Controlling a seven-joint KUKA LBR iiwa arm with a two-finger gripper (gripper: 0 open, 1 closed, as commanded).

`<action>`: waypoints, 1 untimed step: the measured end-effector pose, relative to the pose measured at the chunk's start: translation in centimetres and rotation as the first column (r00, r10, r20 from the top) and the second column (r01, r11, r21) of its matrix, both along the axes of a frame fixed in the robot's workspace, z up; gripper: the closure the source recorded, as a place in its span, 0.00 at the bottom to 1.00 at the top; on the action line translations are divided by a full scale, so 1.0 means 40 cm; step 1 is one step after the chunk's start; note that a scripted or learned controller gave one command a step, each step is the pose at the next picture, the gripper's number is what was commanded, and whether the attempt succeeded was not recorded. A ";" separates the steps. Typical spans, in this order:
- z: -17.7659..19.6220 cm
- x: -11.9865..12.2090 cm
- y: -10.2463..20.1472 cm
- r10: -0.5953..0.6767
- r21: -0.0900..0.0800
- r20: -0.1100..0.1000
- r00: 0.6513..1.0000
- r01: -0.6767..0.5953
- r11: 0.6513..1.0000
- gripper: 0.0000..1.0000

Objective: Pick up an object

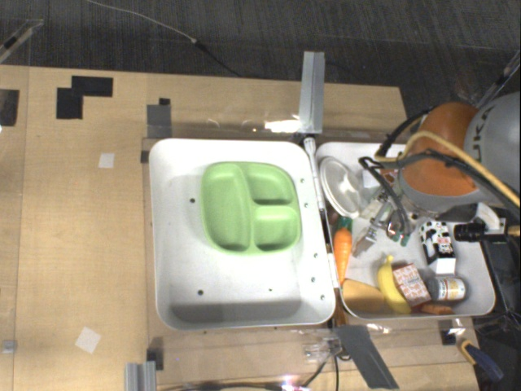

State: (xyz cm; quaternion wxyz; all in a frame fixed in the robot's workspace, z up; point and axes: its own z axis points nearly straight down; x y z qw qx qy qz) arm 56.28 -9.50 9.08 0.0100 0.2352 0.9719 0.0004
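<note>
Step in hand: the approach, by my reading. The gripper (376, 228) is low inside the right bin (488, 300) among the clutter, and nothing shows between its fingers, so no pick is made yet.

Arm: grey with its orange band (435, 149), reaching in from the right and hanging over the upper half of the right bin.

Pincer state: cannot tell. The metal parts at the tip blur together with cables and the shiny things below.

Candidate objects: a carrot (343, 251) lies along the bin's left wall, just beside the tip; a metal bowl (340, 184) sits in the upper left corner; a banana (391, 283) lies lower down, touching a small patterned packet (410, 282); a small can (449, 289) lies on its side near the lower right (its label too small to read); a white-and-black box (438, 241) is near the right side.

Likeliest target: the carrot or whatever lies straight beneath the tip; which one I cannot settle.

Left bin: the left bin (187, 300) holds a green divided tray (248, 204), well apart from the gripper.

Next move calls for: settling the fingers either side of one item, clear of its neighbours, then closing and lifting straight up. The carrot's place against the wall leaves little room on that side (a likely cause of a miss).
</note>
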 end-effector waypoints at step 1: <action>0.002 -0.121 -0.048 0.001 0.000 0.002 1.000 -0.001 1.000 0.00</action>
